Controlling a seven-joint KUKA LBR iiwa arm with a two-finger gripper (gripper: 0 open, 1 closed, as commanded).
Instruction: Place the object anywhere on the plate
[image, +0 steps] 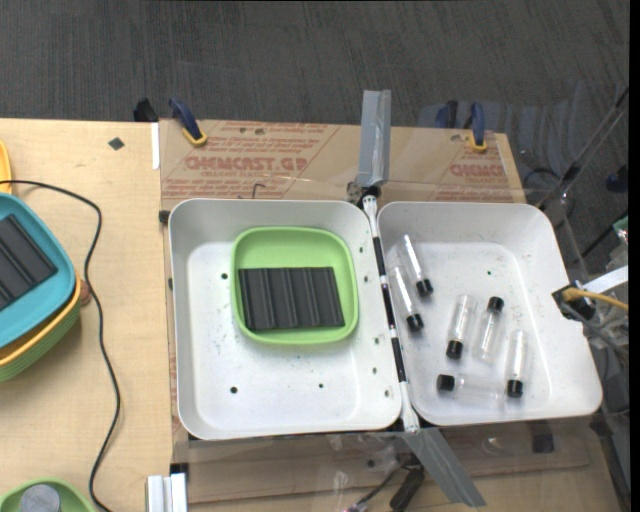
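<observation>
1. You see two white bins side by side: the left bin (200, 380) and the right bin (540, 230).
2. The green plate (295, 248) sits in the left bin, with a dark ridged pad (292, 298) on it.
3. Six clear tubes (462, 327) with black caps lie loose in the right bin, well apart from the plate. One of them is likely your object.
4. I think the pick has not started. No tube is on the plate. I cannot tell you whether the gripper is holding anything.
5. Next, you need to grab one tube and carry it left over the bin walls to the plate.
6. The cardboard (250, 160) behind the bins has red writing. It looks like "CHEMCAST GP".
</observation>
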